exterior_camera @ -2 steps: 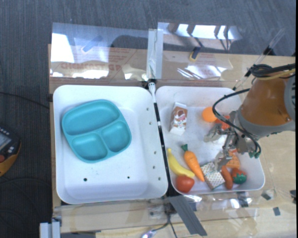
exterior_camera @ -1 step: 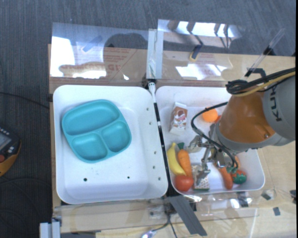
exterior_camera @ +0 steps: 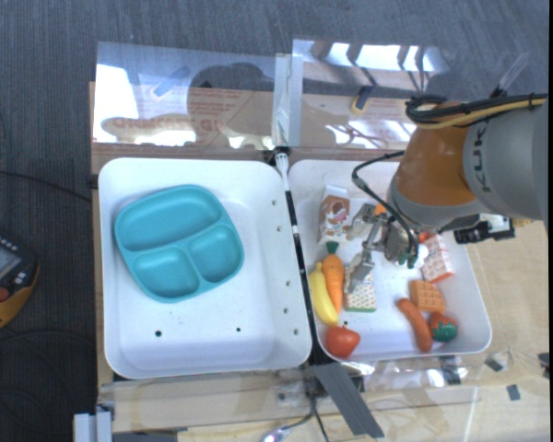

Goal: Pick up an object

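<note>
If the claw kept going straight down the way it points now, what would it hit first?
Most likely the small green-and-white packet, which lies right below the claw in the right bin, beside the carrot and banana. Height above it is unclear from this slanted view.

tray (exterior_camera: 178,240) in left bin (exterior_camera: 129,339), toys right

Floor: dark grey carpet (exterior_camera: 120,7) all round | bench: pale wood (exterior_camera: 516,274), clear shiny panels (exterior_camera: 194,109) at back | light: bright glare on panels
</note>
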You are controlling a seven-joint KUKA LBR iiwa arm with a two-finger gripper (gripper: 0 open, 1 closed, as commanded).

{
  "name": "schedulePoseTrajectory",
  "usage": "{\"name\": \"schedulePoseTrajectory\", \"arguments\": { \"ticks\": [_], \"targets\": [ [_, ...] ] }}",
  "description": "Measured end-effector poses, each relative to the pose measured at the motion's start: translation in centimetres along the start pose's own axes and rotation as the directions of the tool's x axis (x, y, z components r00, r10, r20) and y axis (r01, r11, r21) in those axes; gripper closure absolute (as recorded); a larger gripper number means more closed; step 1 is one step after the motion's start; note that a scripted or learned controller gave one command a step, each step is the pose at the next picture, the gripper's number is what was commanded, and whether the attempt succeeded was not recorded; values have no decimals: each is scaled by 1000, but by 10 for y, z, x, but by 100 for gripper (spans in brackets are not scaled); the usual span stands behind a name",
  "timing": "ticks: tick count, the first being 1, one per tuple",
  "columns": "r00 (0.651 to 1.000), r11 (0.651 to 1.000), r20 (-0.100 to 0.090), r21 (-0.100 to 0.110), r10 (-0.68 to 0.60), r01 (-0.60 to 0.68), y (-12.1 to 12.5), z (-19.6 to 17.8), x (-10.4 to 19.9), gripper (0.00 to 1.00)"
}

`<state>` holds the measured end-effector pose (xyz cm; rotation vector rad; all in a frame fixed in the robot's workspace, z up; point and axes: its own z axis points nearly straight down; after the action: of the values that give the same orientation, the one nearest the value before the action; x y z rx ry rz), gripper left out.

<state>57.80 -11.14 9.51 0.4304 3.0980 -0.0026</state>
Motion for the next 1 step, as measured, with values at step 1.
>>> {"name": "schedulePoseTrajectory", "arguments": {
  "ticks": [1],
  "targets": [
    [993, 994, 16, -4, 114, -114, -4, -1, 28, 0]
  ]
}}
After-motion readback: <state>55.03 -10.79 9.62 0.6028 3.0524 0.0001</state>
